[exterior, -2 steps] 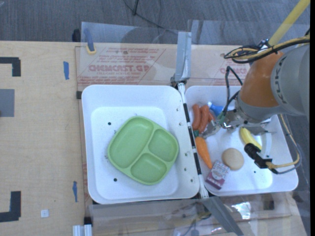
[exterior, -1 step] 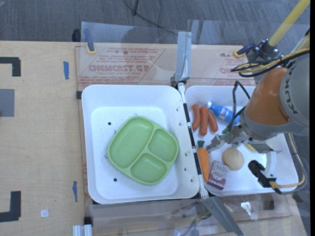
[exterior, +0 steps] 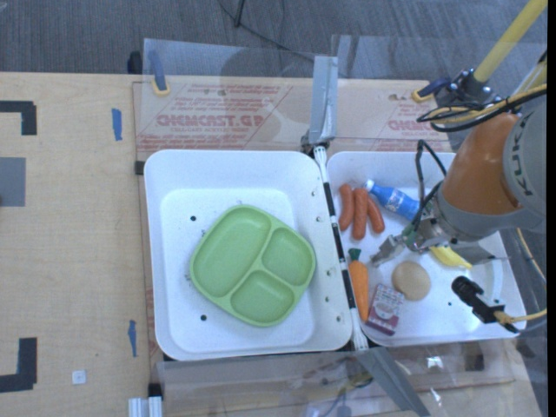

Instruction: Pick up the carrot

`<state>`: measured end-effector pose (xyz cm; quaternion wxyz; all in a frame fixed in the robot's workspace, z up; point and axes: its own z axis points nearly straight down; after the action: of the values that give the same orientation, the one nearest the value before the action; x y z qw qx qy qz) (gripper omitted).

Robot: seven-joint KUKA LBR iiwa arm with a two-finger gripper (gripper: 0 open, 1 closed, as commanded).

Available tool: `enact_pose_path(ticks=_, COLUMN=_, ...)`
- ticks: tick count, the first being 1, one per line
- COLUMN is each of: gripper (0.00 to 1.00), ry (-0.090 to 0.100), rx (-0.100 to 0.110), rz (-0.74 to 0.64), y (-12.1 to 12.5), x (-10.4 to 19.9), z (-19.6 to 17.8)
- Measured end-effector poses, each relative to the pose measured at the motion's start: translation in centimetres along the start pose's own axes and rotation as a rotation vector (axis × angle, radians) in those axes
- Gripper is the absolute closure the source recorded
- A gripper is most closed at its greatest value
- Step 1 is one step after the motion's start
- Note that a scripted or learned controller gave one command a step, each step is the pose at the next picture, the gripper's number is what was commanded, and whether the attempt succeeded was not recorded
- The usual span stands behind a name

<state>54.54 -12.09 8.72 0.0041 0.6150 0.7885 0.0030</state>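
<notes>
The carrot point(exterior: 358, 285) is small and orange, with a green top pointing to the far side. It lies on the floor of the right bin point(exterior: 434, 324), close against its left wall. My gripper point(exterior: 391, 248) hangs over the middle of that bin, just right of and slightly beyond the carrot's green end. Nothing shows in its grasp. The carrot lies apart from it, untouched.
In the right bin, three reddish sausages point(exterior: 360, 210) and a blue bottle point(exterior: 393, 200) lie beyond the gripper. A tan round roll point(exterior: 411, 281), a red packet point(exterior: 385, 309) and a yellow piece point(exterior: 449, 255) lie near it. The left bin point(exterior: 169, 189) bears a green divided plate point(exterior: 253, 264).
</notes>
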Motion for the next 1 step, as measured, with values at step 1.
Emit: enact_pose_path(ticks=1, gripper=0.00, ry=-0.013, rx=-0.006, rz=-0.093, y=-2.95, x=2.13, z=-0.21)
